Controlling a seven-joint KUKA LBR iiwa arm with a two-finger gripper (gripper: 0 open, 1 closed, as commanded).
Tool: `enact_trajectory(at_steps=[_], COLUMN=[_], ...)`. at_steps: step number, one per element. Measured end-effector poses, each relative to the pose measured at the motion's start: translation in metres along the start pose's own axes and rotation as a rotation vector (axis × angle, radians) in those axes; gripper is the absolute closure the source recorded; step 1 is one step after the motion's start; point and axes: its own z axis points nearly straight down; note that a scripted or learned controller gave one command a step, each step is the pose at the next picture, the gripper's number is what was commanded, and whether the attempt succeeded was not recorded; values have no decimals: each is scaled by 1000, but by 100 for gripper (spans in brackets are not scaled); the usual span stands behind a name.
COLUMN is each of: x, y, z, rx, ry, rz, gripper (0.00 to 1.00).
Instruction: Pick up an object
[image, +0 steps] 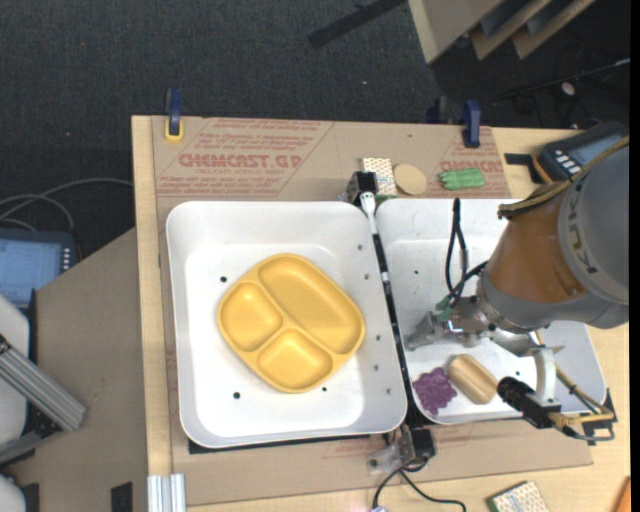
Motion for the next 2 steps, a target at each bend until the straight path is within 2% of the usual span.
enact_trajectory(at_steps=[1,2], x=[-70,-68], y=[-25,-24], z=[-1,-1], rx=[-6,-7], ry=[-7,-7], rz=[12,10], gripper=[0,0])
